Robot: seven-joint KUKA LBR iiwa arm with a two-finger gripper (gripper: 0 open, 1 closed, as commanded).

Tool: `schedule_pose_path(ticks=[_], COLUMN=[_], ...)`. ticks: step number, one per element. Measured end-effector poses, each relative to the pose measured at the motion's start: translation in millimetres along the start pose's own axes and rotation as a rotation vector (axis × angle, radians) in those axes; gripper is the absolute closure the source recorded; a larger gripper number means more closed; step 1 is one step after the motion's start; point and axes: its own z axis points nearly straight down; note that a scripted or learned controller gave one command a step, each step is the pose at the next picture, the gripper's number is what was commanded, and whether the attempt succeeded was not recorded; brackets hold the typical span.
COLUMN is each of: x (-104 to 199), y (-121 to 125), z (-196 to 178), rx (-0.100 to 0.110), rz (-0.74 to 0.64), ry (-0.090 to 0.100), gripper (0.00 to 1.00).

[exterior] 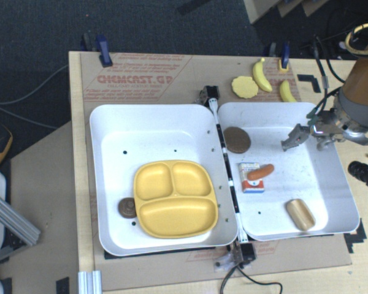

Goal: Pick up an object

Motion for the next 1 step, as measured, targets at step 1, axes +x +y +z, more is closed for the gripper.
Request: schedule_pose_path(ticks=[1], x=[62.9], y=[1.4], z=[108.8], rx=[0.000], rz=[-0.003], ry=[0.004], gripper=[0.00])
